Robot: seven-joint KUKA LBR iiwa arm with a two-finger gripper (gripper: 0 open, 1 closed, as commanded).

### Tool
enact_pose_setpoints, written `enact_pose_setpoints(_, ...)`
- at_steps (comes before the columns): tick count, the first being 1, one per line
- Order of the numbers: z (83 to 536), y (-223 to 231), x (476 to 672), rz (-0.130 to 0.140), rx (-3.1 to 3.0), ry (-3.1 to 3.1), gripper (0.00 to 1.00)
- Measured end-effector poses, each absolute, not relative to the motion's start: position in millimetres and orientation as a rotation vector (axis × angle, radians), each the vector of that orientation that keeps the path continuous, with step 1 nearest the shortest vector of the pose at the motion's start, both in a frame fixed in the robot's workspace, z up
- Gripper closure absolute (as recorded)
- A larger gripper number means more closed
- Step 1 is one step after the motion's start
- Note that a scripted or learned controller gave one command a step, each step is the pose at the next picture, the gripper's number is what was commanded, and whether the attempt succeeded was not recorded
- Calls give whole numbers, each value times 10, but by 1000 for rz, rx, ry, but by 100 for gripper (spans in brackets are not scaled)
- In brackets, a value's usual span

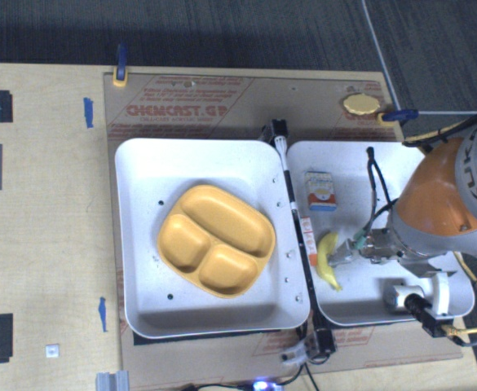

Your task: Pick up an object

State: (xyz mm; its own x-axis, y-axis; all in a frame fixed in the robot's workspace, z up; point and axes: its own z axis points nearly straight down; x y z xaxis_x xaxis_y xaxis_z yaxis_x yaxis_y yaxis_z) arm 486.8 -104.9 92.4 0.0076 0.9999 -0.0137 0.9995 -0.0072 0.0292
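A yellow banana [328, 261] lies in the right bin [434, 309], close to its left wall. My gripper [350, 248] hangs low just right of the banana, right beside it or touching its upper part, and nothing shows as lifted. A small white and orange carton [321, 191] stands farther back in the same bin. A yellow three-compartment plate [215, 239] lies in the middle of the left bin [140, 169].
The arm's orange band [442, 198] and grey wrist cover the right side of the right bin, with black cables [374, 187] hanging over it. A round yellow disc [360, 104] lies on the cardboard behind the bins. A black rail [291, 194] runs between the bins.
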Motion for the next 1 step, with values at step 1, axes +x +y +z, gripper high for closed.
enact_pose_setpoints(1, 930, -1022, 4868, 13, 2208, 2186, 0)
